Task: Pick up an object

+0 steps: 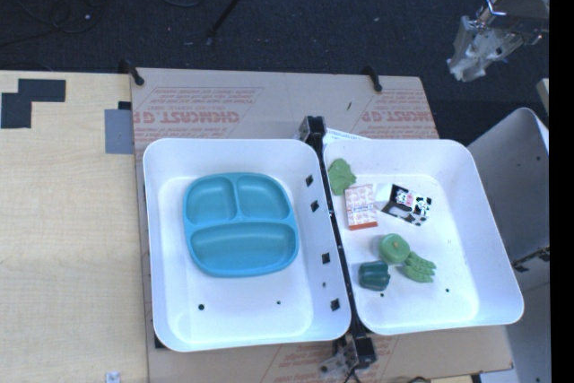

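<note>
Several small objects lie in the right bin (489, 282). Near its left wall is a pale green lump (341, 176), and beside that a red and white card (360, 205). A black and white piece (409, 203) sits toward the middle. Lower down are a round green object (394, 248), a light green toy (418, 267) touching it, and a dark green block (374, 275). My gripper (473, 56) hangs high at the upper right, beyond the bins' far edge and over the dark floor, well away from all of them, with nothing seen in it.
The left bin (170, 300) holds a blue divided plate (240, 222). A black divider with clips (325, 220) runs between the two bins. Both bins rest on cardboard (233, 108) over a wooden bench (63, 238). Cables lie on the dark floor behind.
</note>
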Robot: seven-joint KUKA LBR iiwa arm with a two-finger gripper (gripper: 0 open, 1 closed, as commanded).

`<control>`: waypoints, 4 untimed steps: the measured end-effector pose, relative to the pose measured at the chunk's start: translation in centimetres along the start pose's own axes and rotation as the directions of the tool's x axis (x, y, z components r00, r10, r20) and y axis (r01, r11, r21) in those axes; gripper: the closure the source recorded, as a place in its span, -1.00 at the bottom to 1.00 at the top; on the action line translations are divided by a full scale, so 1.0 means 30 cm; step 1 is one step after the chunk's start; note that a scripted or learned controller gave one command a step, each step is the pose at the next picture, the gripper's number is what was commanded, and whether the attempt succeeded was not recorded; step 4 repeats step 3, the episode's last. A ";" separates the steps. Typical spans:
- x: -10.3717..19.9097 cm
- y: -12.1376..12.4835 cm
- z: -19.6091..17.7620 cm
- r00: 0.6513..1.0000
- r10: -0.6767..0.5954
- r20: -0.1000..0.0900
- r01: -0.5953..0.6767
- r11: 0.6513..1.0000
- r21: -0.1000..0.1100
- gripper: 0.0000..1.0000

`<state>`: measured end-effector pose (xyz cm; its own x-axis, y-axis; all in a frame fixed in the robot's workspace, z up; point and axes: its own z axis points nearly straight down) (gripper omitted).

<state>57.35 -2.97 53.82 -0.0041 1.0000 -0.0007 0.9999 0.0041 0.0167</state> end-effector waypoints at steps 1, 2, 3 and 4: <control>0.086 -0.037 0.111 1.000 0.002 -0.001 -0.002 1.000 0.023 1.00; 0.172 -0.081 0.252 1.000 0.001 0.000 -0.001 1.000 0.024 1.00; 0.319 -0.122 0.451 1.000 0.000 0.000 0.000 1.000 0.026 1.00; 0.319 -0.122 0.451 1.000 0.000 0.000 0.000 1.000 0.026 1.00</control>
